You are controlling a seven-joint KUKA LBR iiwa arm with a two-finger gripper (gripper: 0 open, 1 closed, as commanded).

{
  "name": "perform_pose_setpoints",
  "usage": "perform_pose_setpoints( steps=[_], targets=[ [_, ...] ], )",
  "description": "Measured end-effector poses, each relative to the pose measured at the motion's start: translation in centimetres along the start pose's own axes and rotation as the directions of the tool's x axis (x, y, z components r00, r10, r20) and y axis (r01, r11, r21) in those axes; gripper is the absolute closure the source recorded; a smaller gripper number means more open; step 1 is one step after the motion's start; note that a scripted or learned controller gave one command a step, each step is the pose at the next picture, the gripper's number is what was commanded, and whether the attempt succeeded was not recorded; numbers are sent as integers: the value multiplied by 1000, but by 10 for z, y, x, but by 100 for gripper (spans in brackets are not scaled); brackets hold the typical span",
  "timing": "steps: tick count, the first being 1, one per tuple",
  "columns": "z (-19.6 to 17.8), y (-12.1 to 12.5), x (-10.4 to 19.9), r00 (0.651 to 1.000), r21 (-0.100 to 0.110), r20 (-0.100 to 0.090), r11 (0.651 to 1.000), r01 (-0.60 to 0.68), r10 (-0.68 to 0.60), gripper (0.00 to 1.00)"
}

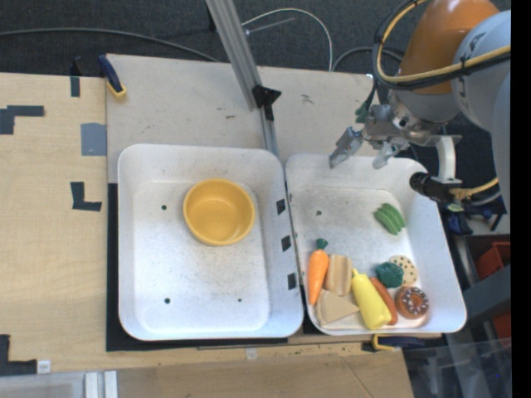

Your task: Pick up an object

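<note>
Nothing has been picked yet. The toy food lies in the right bin (431,222): a green pepper (389,217) alone toward its far right side, and a heap at its near edge, with a carrot (317,274), a yellow bottle (371,298), and a doughnut (411,303) by the near right corner. The claw (362,152) hangs over that bin's far edge, fingers spread apart with nothing between them, well apart from the heap. The left bin (141,247) holds a yellow bowl (219,211). The descent, the grip and the lift are all left to do.
</note>
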State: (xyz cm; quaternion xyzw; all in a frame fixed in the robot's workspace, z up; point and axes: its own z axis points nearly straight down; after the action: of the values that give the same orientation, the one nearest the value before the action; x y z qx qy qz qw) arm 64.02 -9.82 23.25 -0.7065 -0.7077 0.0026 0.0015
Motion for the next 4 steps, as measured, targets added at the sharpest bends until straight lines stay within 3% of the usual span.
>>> perform_pose_setpoints(
  steps=[2, 3, 4],
  targets=[
    [120, 8, 5, 1000, 1, 0, 1000, 0, 0, 0],
    [106, 9, 6, 1000, -4, -1, 1000, 2, -2, 100],
    [48, 17, 0, 1000, -11, 0, 1000, 0, 0, 100]
  ],
)
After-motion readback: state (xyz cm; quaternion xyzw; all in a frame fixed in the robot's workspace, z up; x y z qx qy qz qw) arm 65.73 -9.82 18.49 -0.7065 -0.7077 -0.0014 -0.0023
